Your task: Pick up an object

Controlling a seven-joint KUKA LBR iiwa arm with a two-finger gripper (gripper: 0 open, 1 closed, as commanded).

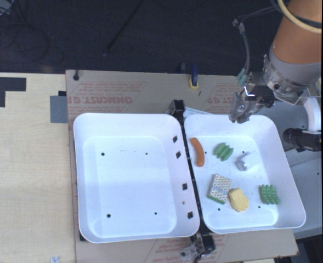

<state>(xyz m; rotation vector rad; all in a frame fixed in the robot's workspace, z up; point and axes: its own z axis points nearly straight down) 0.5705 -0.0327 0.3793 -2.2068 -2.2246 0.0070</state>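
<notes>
The right bin (282, 147) holds every candidate: a checkered block (220, 188) and yellow piece (238, 199) toward its near edge, an orange sausage (197, 150) by its left wall, green pieces (223, 151) mid-bin. Nothing is picked yet. The gripper (241, 114) hangs over the far rim, grasping nothing visible; its finger spread I cannot tell.

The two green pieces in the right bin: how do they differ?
The upper green piece lies slanted near the bin's middle, beside the orange sausage; the lower green piece sits squarer, near the right wall. The upper one is darker and narrower; the lower is brighter and blockier. Both are ridged, lie loose in the right bin, clear of the gripper.
</notes>
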